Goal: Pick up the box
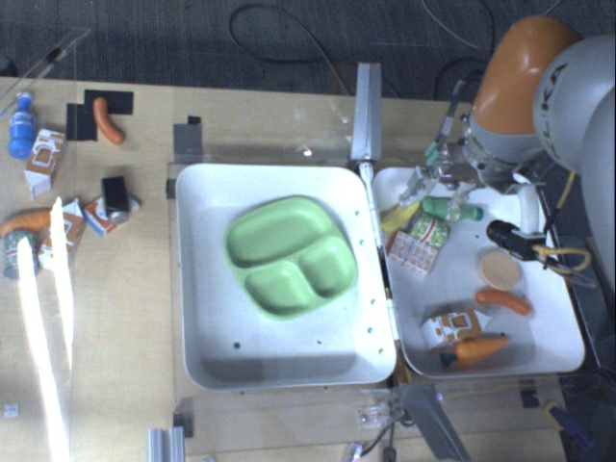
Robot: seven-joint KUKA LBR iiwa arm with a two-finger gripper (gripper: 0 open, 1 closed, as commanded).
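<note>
A flat box point(417, 243) printed in red, green and white lies tilted in the back left part of the right bin point(568, 354). A small white and orange carton point(449, 327) lies near that bin's front, next to a carrot point(475, 349). My gripper point(441, 178) hangs over the back of the right bin, just beyond the patterned box and above a green bottle point(452, 210). Nothing shows as held.
A yellow banana point(397, 216) lies along the right bin's left wall. A tan disc point(500, 270) and a sausage point(504, 302) lie at mid right. The left bin point(197, 287) holds a green divided plate point(289, 255). Loose items lie on the bench at far left.
</note>
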